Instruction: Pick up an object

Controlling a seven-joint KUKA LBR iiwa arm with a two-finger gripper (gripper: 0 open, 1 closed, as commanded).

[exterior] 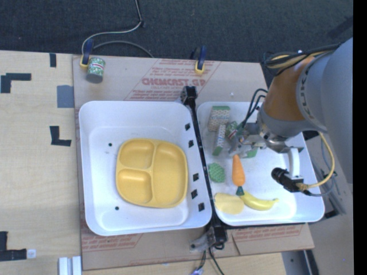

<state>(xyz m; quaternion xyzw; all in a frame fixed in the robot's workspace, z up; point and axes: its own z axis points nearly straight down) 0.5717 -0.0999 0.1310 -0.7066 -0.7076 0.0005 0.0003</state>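
Observation:
The right bin (pixel 298 211) holds an orange carrot (pixel 238 170), a yellow banana (pixel 258 201), a pale yellow piece (pixel 229 204), a green leafy item (pixel 217 172), a green stick-like item (pixel 221 140) and a checkered block (pixel 218 117). My gripper (pixel 243 143) is low in this bin, just above the carrot's top end and beside the green stick. Its fingertips are lost in the clutter, and I cannot tell whether anything sits between them.
The left bin (pixel 92 153) holds a yellow divided plate (pixel 152 173). A small green can (pixel 95 69) stands on the cardboard at the back left. Black clips (pixel 188 94) line the divider between the bins. The arm's orange band (pixel 287 99) looms over the right bin's back right.

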